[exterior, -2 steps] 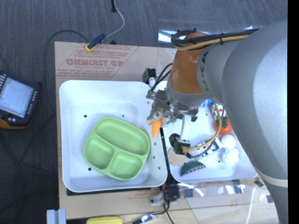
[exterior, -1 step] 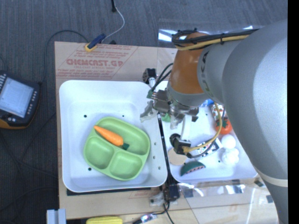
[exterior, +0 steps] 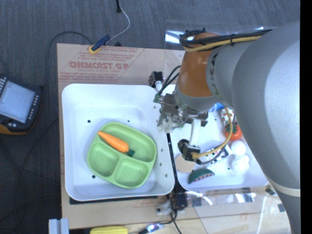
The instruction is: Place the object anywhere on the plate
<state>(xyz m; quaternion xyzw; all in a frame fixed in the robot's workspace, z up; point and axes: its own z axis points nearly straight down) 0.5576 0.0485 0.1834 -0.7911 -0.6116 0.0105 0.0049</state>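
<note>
Carrot (exterior: 114, 142), smooth and tapered with a small green tip, lies in the large upper compartment of the green plate (exterior: 146, 165). The plate is a rounded plastic dish with three compartments, inside the left white bin (exterior: 78, 106), to the left of the gripper (exterior: 168, 121) and a little below it. The gripper hangs over the wall between the two bins. Whether it is open or closed, I cannot tell. Just below it, in the right bin (exterior: 219, 179), lie a watermelon slice (exterior: 201, 174) and two white round objects (exterior: 239, 156).
</note>
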